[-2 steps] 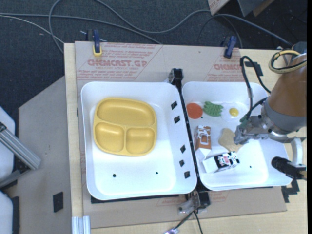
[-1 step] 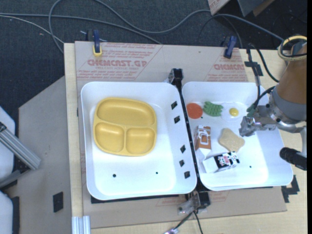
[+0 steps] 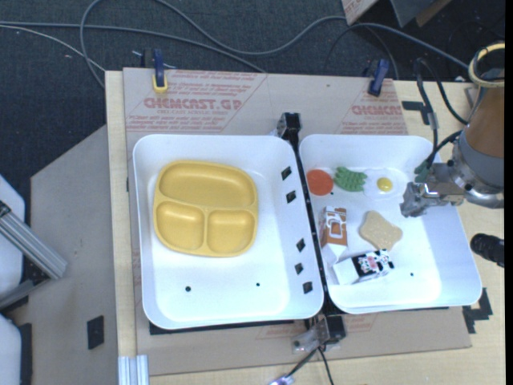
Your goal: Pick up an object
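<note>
- The claw (image 3: 413, 199) hovers over the right bin (image 3: 449, 283); whether it is open or closed, I cannot tell.
- Nearest target: the toast slice (image 3: 379, 231), just left-below.
- Centre above it, descend straight.

Bright, even light falls from overhead, so the two white bins (image 3: 449, 251) come close to washing out and cast only soft, thin shadows on the brown board (image 3: 200, 95) beneath them. The yellow tray (image 3: 206, 208) carries a mild sheen on its rim. The picture is slightly soft and grainy throughout, and the dark floor (image 3: 56, 95) loses detail.
</note>
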You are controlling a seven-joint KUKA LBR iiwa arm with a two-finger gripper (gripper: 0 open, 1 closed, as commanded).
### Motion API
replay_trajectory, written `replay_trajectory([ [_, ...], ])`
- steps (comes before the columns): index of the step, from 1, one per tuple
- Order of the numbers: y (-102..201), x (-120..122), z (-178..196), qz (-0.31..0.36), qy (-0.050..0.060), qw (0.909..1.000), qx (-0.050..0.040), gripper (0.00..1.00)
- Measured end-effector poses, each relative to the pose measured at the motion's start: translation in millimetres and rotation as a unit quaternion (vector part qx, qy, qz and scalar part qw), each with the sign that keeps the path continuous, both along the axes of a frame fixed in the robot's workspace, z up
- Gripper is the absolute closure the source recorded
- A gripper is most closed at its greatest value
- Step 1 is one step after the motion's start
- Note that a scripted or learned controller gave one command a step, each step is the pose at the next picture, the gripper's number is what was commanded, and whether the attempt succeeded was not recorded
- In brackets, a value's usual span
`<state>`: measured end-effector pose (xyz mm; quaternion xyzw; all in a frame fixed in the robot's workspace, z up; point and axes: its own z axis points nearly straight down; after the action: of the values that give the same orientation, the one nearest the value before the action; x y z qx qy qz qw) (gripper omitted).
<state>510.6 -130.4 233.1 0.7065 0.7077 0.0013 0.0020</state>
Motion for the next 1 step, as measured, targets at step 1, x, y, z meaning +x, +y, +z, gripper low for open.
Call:
replay_trajectory([
  [1,49.6,16.9,-7.7,0.002,0.002,1.0,0.0012,1.0],
])
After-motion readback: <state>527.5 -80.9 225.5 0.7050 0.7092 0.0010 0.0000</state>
